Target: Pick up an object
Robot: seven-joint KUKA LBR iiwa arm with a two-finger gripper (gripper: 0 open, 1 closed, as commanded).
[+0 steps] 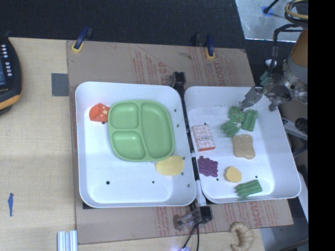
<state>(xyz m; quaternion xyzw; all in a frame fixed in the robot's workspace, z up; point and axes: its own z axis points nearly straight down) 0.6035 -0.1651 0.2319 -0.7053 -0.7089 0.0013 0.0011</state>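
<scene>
On the bench (36, 156), L bin (94, 187) has green divided plate (141, 129) w/ yellow piece (170, 166) at its edge. R bin (282, 171): green veg cluster (239, 121), tan piece (243, 146). Fingers (260, 99) spread open above the cluster, holding nothing.

The arm (296, 61) is cut off at the right edge, so little above its wrist shows. On the counter (36, 156), the black and orange handset (8, 75) runs off the left edge, and the print on the small red and white packet (203, 137) is too small to read. A red piece (98, 112) lies partly hidden behind the green divided plate (141, 130), and a yellow piece (170, 166) is tucked against its lower rim.
</scene>
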